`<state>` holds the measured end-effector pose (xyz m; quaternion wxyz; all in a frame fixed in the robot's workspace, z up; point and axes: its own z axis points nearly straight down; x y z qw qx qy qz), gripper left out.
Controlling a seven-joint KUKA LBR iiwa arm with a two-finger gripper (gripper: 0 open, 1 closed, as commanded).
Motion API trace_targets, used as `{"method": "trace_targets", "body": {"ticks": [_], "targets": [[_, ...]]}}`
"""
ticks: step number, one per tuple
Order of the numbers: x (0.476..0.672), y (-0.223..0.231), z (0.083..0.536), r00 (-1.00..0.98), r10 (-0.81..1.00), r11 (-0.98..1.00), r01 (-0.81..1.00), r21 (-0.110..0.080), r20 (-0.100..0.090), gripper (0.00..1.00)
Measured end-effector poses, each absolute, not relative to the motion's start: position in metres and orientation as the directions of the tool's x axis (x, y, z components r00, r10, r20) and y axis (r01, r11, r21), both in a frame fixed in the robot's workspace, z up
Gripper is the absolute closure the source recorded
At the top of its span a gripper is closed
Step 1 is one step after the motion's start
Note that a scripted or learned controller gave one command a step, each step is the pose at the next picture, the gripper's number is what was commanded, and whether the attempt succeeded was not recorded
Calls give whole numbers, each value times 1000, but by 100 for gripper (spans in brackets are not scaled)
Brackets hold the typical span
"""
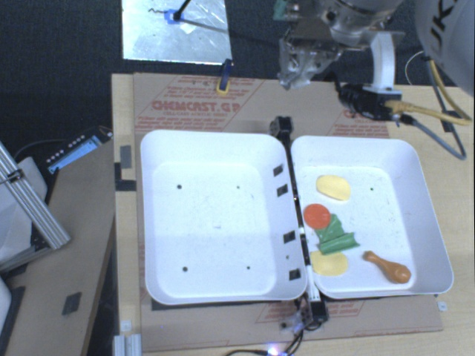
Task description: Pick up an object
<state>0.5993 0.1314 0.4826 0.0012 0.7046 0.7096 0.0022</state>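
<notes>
The counter (126, 221) carries two white bins, both below and in front of the tool (297, 69), which hangs high above the far edge; whether the tool is spread or pressed together cannot be told. The left bin (159, 273) lies down to one side. The right bin (427, 221), almost straight below, holds every candidate: a green piece (338, 236), a yellow oval (334, 188), a paler yellow piece (329, 264) touching the green one, a brown drumstick shape (387, 267) and a red disc (317, 215). A good pick probably targets the yellow oval or drumstick shape, which sit apart, descending squarely over the middle.
</notes>
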Motion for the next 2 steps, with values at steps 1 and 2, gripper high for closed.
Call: {"method": "trace_targets", "body": {"ticks": [1, 2], "targets": [[568, 173, 502, -6, 1000, 6, 1000, 3, 1, 100], [535, 218, 520, -10, 1000, 10, 1000, 3, 3, 100]]}}
